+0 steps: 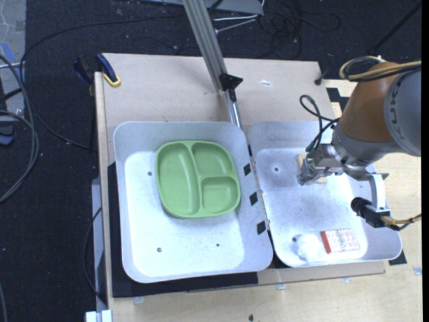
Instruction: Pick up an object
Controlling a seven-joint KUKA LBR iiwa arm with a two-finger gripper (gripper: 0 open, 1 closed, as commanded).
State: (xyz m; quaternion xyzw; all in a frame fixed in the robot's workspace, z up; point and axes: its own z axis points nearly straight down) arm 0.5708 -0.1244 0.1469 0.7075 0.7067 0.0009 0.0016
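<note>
My gripper (310, 173) hangs low over the upper middle of the right bin (281, 200), pointing down at the bin floor. A small tan object (322, 174) peeks out just beside the fingers; whether it is between them is hidden. Near the bin's front edge lie a red and white box (340, 241) and a white crumpled lump (307, 246), both well apart from the gripper. A green divided plate (198, 178) rests in the left bin (144, 247).
A metal pole (209, 39) slants down to the bins' back edge between them. A black cable (315, 113) loops by the wrist. A black fitting (362, 208) juts from the arm over the right bin's right side.
</note>
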